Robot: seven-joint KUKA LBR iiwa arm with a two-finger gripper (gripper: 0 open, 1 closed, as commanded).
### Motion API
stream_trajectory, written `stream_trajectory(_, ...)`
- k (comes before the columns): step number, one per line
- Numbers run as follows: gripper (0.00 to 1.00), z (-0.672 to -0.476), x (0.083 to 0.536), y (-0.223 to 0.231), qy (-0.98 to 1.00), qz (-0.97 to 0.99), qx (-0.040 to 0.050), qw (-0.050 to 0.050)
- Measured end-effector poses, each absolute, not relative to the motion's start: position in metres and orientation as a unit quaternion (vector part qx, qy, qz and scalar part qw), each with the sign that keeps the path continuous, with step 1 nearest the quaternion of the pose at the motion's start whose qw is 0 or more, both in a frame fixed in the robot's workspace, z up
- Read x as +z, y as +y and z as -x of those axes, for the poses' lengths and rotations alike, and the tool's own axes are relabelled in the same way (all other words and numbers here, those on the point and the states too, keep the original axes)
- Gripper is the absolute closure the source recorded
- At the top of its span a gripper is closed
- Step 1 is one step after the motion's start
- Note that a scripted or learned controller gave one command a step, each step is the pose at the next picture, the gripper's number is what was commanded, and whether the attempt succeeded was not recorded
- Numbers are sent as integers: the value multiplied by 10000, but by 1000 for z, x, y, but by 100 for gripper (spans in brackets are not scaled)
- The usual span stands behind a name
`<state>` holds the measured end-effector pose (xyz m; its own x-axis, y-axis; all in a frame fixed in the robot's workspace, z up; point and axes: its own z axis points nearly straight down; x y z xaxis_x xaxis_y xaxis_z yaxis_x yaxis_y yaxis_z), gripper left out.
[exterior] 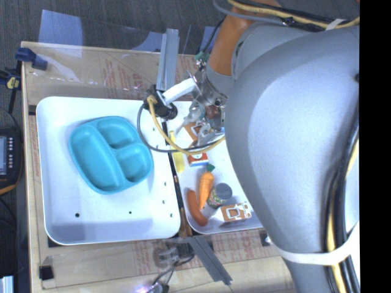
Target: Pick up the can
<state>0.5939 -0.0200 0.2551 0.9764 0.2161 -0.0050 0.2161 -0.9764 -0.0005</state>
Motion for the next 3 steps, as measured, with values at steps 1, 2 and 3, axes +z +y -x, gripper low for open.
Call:
stream_trajectory(1,100,-608,295,-111,1523,-9883,-31,-22)
stream_trajectory(2,100,-619,266,-125,1053,-9944,-60,-39)
stream_trajectory(3,100,-649,267,-202,1562,-9877,-26,-27)
